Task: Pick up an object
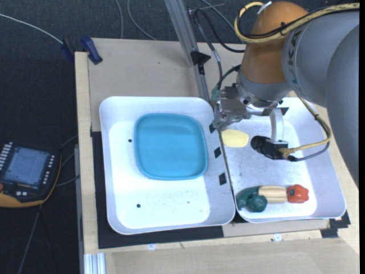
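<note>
lying in the right white bin (319,153), a pale yellow rounded block (235,138) sits just under the gripper (228,117); whether it is clenched, i cannot tell. nearer are a green lump (251,201), tan cylinder (272,194), red piece (297,193).

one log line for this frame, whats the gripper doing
gripper: over right bin, beside yellow object | holding: nothing seen | left bin: blue plate
</note>
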